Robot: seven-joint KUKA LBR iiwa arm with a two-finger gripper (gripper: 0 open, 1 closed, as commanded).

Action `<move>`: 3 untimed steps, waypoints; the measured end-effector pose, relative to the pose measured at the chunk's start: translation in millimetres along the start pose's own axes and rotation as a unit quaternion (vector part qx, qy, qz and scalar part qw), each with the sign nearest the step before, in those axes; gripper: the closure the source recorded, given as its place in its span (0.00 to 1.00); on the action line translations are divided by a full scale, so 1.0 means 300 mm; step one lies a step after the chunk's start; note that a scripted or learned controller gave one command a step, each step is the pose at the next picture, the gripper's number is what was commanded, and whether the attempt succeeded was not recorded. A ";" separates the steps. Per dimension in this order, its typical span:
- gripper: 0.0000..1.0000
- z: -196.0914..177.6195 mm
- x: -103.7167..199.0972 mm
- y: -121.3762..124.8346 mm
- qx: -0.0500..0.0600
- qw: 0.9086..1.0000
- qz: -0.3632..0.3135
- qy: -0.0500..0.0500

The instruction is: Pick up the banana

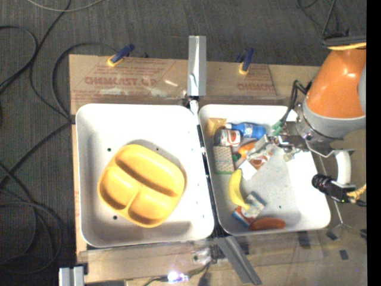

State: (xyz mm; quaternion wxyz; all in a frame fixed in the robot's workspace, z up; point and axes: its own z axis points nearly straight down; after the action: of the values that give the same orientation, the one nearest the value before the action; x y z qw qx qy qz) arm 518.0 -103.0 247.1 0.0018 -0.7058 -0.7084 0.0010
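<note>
Lying in right bin (309, 216), one banana (236, 189), gripper (284, 140) state unclear

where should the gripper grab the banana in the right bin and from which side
Probably the upper half of the banana, coming straight down from above. It lies flat and nearly lengthwise in the right bin, so fingers could close across its narrow width. Its lower end butts against a small package, and a mesh-patterned item sits just above its top, so mid-upper body looks freest.
</note>
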 end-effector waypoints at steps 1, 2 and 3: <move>0.00 0.495 0.033 -0.023 0.001 0.996 0.084 0.000; 1.00 0.473 0.034 -0.027 0.004 0.996 0.084 0.001; 1.00 0.216 0.162 0.230 0.000 0.991 0.136 -0.002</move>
State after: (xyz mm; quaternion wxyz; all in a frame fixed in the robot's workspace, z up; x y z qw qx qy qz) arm 586.6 -54.1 182.0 0.0004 -0.7954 -0.6061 0.0030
